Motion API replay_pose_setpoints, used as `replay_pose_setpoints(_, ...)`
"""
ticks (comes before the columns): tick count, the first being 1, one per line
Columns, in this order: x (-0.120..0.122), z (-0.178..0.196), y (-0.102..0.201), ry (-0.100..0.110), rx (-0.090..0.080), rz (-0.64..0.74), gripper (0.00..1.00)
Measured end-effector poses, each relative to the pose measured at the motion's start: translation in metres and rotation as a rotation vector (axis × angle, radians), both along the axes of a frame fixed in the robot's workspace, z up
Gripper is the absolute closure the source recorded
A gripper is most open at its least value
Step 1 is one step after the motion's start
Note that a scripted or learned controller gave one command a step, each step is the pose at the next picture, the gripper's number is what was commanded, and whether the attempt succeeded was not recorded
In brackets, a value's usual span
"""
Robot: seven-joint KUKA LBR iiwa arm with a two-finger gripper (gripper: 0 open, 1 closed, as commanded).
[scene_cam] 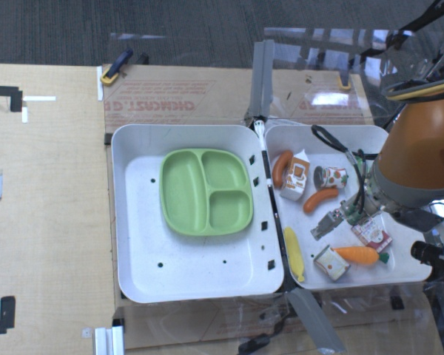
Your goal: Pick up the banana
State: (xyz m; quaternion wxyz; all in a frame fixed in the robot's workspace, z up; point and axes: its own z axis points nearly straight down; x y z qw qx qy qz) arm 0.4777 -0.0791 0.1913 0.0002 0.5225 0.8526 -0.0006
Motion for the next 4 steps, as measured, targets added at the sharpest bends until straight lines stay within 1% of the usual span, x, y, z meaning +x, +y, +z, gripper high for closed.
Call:
replay_pose_setpoints(1, 0.000, 0.000, 0.126, 0.000, 0.001, 0.136, 0.00)
replay_pose_setpoints(2, -0.001, -0.100, 0.189, 0.003, -0.001, -0.120, 0.00)
replay_pose_setpoints(3, 0.079, -0.101, 0.203, 0.006, -0.003, -0.493, 0.00)
replay_pose_setpoints(4, 0.134, -0.102, 0.250, 0.009, -0.004, -0.512, 0.00)
